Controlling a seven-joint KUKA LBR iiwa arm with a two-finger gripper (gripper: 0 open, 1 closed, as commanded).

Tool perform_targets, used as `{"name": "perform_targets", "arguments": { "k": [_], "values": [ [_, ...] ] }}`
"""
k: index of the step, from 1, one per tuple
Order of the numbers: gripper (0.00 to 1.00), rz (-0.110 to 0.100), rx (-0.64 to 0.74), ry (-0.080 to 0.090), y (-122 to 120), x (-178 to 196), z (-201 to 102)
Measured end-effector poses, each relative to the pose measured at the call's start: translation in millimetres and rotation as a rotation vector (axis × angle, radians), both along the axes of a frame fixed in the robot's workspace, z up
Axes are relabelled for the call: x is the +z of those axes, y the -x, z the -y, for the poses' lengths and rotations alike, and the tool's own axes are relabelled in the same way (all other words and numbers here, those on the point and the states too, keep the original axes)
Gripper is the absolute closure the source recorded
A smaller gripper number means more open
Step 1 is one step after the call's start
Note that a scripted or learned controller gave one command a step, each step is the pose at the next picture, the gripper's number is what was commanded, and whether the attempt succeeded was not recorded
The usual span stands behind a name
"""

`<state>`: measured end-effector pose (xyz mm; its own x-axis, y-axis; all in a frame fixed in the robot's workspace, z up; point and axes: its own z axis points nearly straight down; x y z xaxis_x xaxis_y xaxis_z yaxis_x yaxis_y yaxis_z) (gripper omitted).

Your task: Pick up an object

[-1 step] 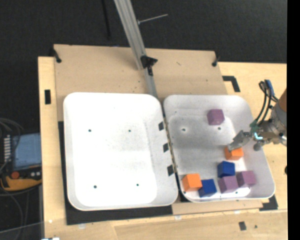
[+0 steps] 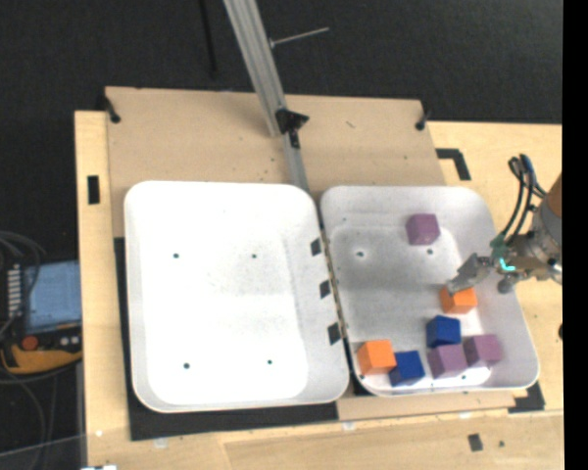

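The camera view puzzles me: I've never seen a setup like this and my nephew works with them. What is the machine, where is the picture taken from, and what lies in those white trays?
The picture is taken by one fixed camera above a bench, looking down at a slant. On the bench sit two shallow white bins side by side: the left bin and the right bin. From the right edge a robot arm reaches in; its grasping end, the tool, is low over the right bin, right at an orange block. Whether it has actually gripped that block is too small to tell.

Also in the right bin lie toy-like blocks: a purple one alone near the back, and along the front another orange one, two blue ones and two more purple ones.
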<state>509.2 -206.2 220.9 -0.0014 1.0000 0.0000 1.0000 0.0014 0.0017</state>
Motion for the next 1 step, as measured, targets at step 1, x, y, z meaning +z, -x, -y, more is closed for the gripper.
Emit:
{"name": "perform_targets", "arguments": {
  "k": [1],
  "values": [
    [0.0,-0.004,-0.002,0.001,3.3,-42.5,-0.9]
  ]
}}
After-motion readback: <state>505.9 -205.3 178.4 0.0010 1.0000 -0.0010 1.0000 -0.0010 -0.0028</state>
